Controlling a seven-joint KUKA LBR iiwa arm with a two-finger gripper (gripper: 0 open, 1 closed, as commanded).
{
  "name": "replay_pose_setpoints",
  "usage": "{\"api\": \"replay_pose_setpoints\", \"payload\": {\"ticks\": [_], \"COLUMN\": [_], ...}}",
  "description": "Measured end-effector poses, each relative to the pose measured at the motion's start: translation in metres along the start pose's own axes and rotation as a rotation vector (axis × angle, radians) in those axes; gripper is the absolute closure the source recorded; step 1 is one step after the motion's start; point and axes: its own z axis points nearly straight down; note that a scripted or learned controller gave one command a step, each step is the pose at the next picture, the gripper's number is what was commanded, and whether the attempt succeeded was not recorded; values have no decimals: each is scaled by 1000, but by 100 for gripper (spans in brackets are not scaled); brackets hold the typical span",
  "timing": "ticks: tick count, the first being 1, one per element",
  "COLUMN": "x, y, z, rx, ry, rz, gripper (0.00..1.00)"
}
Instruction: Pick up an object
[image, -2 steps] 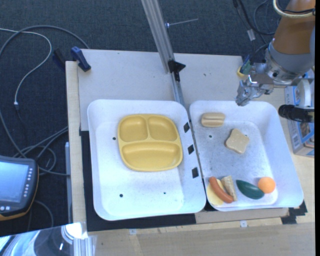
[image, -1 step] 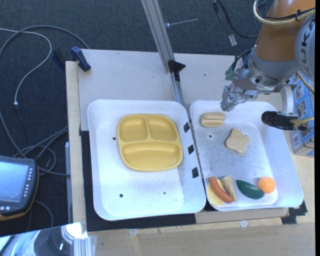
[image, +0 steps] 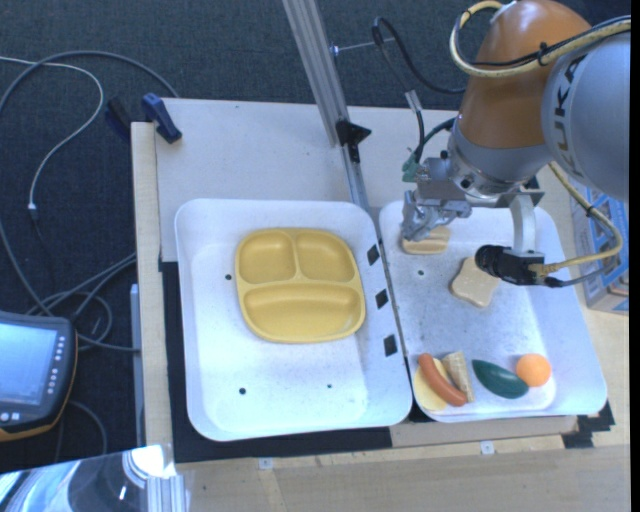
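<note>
Jaws (image: 428, 228) down over bread slice (image: 425, 243) – slice directly beneath; grip state unclear.

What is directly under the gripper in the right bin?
A tan bread-like piece lies on the right bin floor beneath the gripper. Its near edge shows; the gripper body covers its far part, so contact cannot be judged.

Left bin (image: 205, 395): centre is occupied by a yellow divided tray (image: 298, 283); bare floor is left along the near edge.
Right bin (image: 575, 340): mid floor is open; a bread piece (image: 475, 282) and near-edge food items (image: 480, 375) obstruct.
Upright metal post (image: 325, 90): access between the bins is blocked at the far side.
</note>
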Motion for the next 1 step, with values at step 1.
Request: {"api": "replay_pose_setpoints", "payload": {"ticks": [1], "x": [55], "y": [-12], "z": [24], "rx": [1], "ry": [-1], "rz": [0], "gripper": [100]}}
